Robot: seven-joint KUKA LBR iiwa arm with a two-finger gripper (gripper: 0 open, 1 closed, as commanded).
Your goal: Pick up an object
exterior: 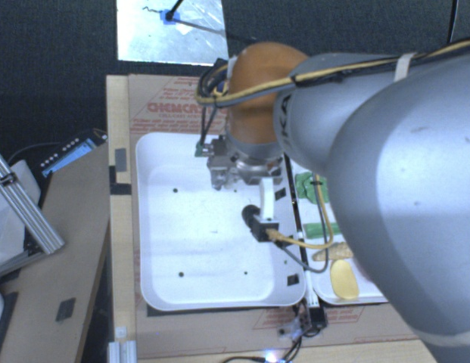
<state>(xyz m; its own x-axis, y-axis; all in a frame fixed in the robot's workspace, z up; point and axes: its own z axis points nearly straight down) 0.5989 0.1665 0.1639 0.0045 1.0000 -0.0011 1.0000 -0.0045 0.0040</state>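
Oddly, the gripper (pixel 222 174) hung over the far side of the left bin (pixel 182 225), though I could not tell whether it was spread or closed, while everything worth picking lay in the right bin (pixel 356 299), partly hidden under the arm (pixel 386 165). I counted two bins, one yellow piece (pixel 343 280) and two green ones: a leafy green piece (pixel 306 185) and a green bar (pixel 321 230). The yellow piece looked light, smooth and rounded, probably slippery, so I'd have gripped it across its narrow middle.
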